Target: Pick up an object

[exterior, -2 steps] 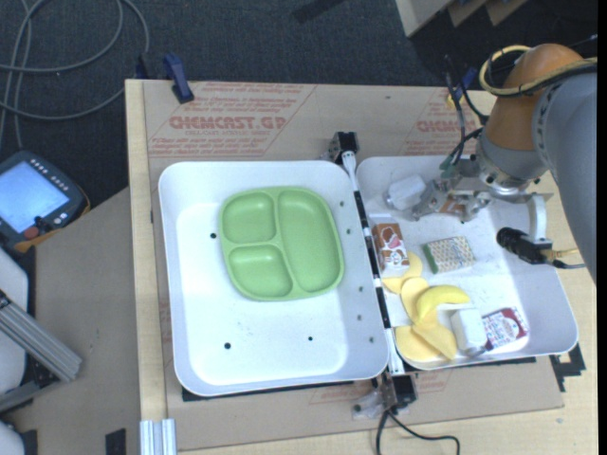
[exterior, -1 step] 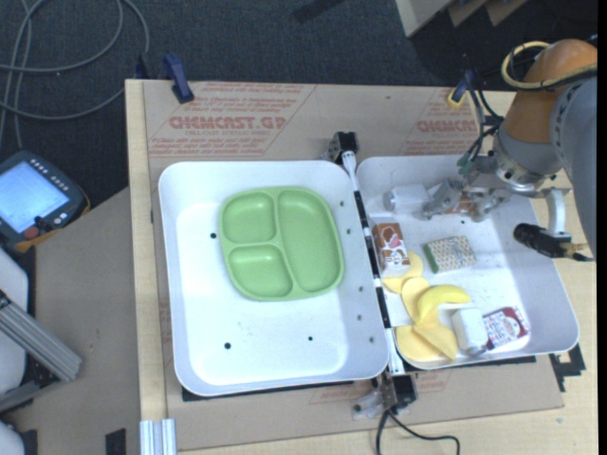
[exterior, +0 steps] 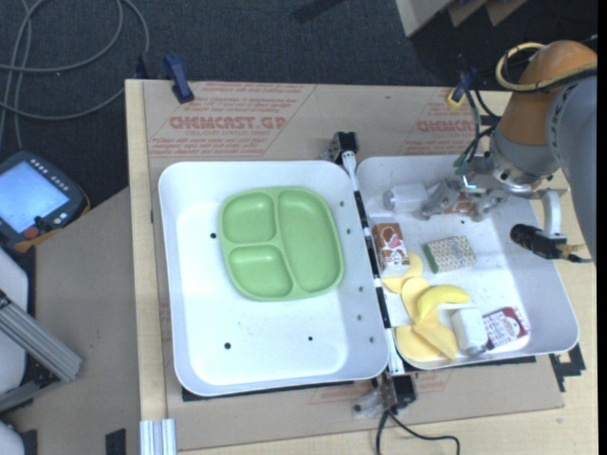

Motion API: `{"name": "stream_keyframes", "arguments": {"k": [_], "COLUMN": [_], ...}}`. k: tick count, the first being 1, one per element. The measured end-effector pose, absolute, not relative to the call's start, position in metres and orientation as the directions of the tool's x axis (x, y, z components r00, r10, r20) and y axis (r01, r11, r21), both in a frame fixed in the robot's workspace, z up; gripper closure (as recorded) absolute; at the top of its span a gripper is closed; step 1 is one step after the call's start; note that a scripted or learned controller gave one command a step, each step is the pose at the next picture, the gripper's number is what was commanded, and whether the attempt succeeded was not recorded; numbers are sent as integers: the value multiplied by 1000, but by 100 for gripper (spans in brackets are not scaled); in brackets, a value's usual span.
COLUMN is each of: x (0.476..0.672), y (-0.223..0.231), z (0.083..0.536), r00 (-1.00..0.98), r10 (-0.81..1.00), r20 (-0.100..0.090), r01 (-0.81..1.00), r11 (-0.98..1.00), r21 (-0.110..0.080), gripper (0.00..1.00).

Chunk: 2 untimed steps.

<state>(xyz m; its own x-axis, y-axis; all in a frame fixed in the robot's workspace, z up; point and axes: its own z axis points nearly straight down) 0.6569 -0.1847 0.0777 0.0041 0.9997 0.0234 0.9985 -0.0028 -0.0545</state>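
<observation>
Nearest the front edge of the worktop, in the right bin (exterior: 560, 325), lie a red-and-white packet (exterior: 505, 325), a small white cup (exterior: 466, 326) and a yellow banana (exterior: 432, 301) on other yellow pieces. Behind them are a speckled sponge (exterior: 449, 252) and a brown carton (exterior: 389, 243) at the bin's left wall. The green divided plate (exterior: 282, 243) lies in the left bin (exterior: 190, 282). My gripper (exterior: 453, 195) hangs low near the back of the right bin, beside a white packet (exterior: 408, 198); the state of the jaws I cannot tell. I think I should come down straight on one separate thing, not the pile. On the worktop I read "CHEMCAST".
</observation>
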Motion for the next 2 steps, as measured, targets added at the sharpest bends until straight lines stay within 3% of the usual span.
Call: {"name": "stream_keyframes", "arguments": {"k": [2], "x": [657], "y": [-180], "z": [78], "r00": [6], "r10": [1000], "r20": [14], "r01": [999], "r11": [-5], "r21": [-49], "gripper": [0]}}
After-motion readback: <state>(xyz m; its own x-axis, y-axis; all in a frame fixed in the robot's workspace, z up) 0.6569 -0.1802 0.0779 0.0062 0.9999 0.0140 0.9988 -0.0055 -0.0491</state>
